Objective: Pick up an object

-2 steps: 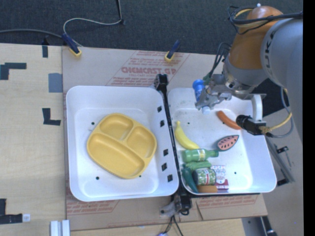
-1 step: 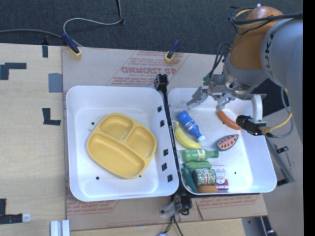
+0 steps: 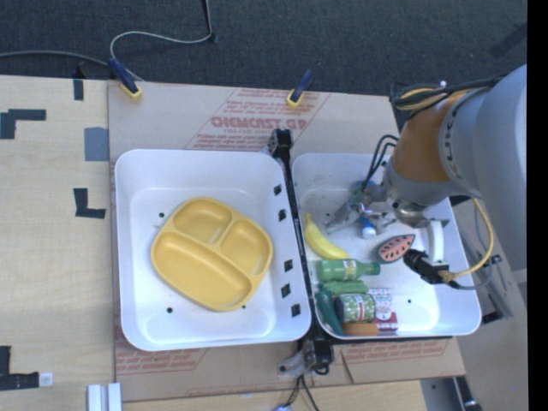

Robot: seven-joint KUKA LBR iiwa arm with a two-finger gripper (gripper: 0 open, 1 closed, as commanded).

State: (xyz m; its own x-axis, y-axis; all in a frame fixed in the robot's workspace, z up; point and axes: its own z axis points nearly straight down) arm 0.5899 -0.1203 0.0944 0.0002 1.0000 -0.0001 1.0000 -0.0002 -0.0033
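My gripper (image 3: 366,217) is low inside the right bin (image 3: 467,319), over its upper middle, and its fingers look spread open. A small blue and white thing (image 3: 368,227) lies right under it; I cannot tell whether they touch. A banana (image 3: 323,241) lies just left of the gripper. A watermelon slice (image 3: 395,247) lies to its lower right. Along the bin's front are a green bottle (image 3: 347,270), a green can (image 3: 353,306), a dark teal thing (image 3: 328,311) and an orange and red packet (image 3: 372,325).
The left bin (image 3: 137,315) holds a yellow divided plate (image 3: 212,253). A black divider (image 3: 289,229) separates the two bins. The grey arm with its orange band (image 3: 424,148) reaches in over the right bin's far right corner. Cardboard lies under both bins.
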